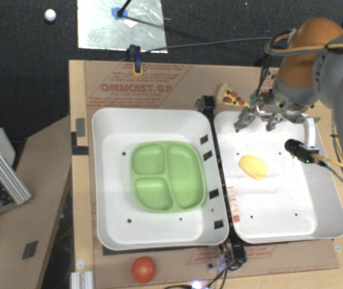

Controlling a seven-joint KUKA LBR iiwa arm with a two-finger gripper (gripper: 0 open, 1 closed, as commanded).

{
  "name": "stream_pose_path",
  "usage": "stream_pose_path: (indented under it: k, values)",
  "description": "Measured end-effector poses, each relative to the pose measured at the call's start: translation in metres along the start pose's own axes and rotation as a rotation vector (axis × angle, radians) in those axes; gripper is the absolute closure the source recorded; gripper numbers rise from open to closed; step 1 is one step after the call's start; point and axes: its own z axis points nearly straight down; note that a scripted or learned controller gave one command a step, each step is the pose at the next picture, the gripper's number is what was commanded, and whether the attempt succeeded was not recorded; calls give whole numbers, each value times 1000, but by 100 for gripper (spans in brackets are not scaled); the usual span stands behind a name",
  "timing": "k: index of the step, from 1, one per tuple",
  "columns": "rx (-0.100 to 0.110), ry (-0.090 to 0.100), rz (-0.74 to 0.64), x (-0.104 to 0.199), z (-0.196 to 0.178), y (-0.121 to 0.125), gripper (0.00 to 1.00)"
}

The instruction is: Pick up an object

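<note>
Two white bins before us: gripper (258, 120) at upper right hangs fingers spread, empty, over the right bin (322, 215), yellow lemon-like object (253, 166) lying free below.

A flat brown cardboard sheet (159, 80) printed with red lettering covered the bench top and carried two shallow white plastic bins side by side, their inner rims touching. The left white bin (108, 161) sat near the sheet's middle; the right white bin (316, 215) reached toward its right edge. A small pizza-slice toy (230, 95) lay on the cardboard just behind the right bin. A round red-orange ball (143, 269) rested on the cardboard in front of the left bin.
</note>
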Motion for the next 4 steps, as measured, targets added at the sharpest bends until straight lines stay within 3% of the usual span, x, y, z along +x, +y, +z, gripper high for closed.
stream_pose_path:
  k: [1,2,3,4]
  values:
    - [1,1,-1,11,53,1,0]
    - [-1,0,-1,11,67,2,0]
    - [-5,0,-2,11,55,3,100]
    - [-5,0,2,10,11,3,100]
